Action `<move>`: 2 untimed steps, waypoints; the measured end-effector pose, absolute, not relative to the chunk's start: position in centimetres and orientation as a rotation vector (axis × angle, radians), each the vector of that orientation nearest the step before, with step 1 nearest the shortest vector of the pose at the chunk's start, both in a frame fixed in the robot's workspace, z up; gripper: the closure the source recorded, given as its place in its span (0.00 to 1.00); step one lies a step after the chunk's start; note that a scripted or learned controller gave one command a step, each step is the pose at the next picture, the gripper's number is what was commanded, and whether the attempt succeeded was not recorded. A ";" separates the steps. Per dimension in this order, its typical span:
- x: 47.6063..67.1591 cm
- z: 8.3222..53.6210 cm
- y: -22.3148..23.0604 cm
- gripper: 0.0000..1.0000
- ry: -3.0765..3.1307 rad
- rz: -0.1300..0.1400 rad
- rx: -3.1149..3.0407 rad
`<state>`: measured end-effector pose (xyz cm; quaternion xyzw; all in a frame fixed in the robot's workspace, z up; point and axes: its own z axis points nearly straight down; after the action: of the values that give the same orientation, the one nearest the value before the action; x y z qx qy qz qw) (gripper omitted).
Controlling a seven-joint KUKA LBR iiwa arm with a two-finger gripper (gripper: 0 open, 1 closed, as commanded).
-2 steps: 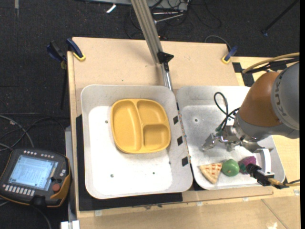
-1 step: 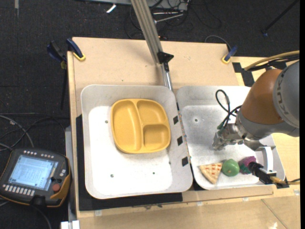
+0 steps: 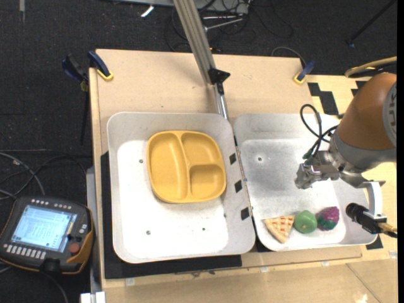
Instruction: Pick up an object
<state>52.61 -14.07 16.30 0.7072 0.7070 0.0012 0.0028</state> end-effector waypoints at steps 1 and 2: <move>51.8 21.5 -14.4 1.00 2.219 0.004 2.216; 51.9 23.3 -14.4 1.00 2.222 0.002 2.216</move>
<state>51.91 -14.42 23.26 0.7062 0.7080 0.0007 0.0017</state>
